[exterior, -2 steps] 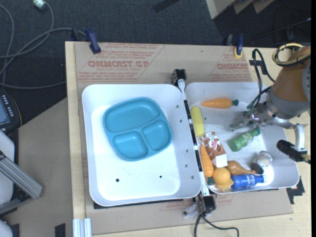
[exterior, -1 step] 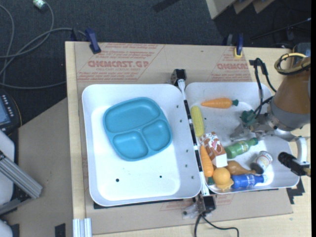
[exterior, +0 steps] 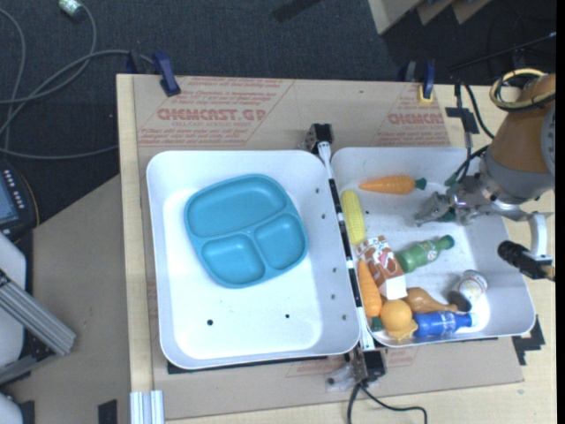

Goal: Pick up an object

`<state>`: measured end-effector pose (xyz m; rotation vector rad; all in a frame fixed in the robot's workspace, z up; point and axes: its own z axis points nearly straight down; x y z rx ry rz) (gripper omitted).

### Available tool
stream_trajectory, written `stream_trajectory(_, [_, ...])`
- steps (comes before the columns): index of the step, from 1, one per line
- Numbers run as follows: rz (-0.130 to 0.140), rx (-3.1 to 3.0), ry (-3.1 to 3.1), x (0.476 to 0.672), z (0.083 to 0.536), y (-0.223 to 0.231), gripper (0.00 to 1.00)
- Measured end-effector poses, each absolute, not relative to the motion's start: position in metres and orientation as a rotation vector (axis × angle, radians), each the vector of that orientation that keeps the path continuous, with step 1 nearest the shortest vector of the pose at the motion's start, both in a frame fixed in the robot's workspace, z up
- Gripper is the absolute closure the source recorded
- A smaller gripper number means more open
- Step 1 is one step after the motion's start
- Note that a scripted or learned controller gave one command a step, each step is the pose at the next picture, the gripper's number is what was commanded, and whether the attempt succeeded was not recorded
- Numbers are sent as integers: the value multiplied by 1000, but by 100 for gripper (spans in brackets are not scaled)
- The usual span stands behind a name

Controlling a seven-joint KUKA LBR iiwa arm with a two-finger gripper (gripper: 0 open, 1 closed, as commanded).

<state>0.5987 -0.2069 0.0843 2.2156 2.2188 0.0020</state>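
Observation:
My gripper (exterior: 435, 210) hangs low over the back of the right bin (exterior: 508, 276), open with nothing between its fingers. It sits just below and to the right of an orange carrot (exterior: 387, 185) and above a green bottle (exterior: 423, 253). A yellow corn cob (exterior: 353, 216) lies along the bin's left wall. Further forward are a red and white snack packet (exterior: 386, 267), a second carrot (exterior: 368, 289), an orange fruit (exterior: 397, 316), a blue bottle (exterior: 443, 325) and a silver can (exterior: 472, 284).
The left bin (exterior: 177, 307) holds a blue divided plate (exterior: 244, 230). The grey arm with its orange band (exterior: 521, 140) comes in from the right above the right bin's far corner. Black clips join the two bins at the back (exterior: 320, 136) and front (exterior: 369, 360).

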Motion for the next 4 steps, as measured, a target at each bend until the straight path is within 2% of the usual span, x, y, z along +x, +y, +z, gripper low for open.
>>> stream_trajectory(1, [4,2213,2222,640,85,-183,0])
stream_trajectory(2, [3,2214,2219,639,96,-184,100])
stream_trajectory(3, [1,2214,2220,638,95,-184,0])
stream_trajectory(4, [-3,2225,2225,609,84,-162,0])
